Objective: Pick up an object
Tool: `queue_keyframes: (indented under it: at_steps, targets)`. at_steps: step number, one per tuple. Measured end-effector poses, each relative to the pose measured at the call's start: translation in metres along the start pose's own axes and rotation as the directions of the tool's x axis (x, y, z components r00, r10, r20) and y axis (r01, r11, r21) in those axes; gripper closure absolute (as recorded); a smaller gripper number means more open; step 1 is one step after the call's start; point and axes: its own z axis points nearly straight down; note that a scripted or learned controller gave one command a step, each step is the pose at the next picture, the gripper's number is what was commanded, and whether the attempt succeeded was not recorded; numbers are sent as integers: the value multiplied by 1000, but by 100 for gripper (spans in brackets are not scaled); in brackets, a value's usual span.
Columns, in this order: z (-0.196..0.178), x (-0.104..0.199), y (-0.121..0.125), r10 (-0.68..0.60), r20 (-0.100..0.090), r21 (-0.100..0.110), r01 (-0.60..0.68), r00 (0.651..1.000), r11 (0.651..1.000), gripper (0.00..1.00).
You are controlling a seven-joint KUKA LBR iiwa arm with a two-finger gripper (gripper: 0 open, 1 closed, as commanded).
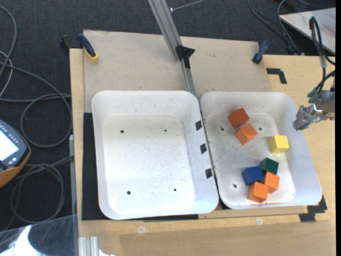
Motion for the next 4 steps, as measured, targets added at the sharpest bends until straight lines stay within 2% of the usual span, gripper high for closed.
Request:
queue_keyframes:
  at_steps: [1,2,4]
  targets:
    - [-1,52,18,-5,-3,4,5,1000,1000,100]
    - [12,101,18,-4,-6,9,4,1000,1000,100]
    - [5,199,34,-5,-4,6,5,1000,1000,100]
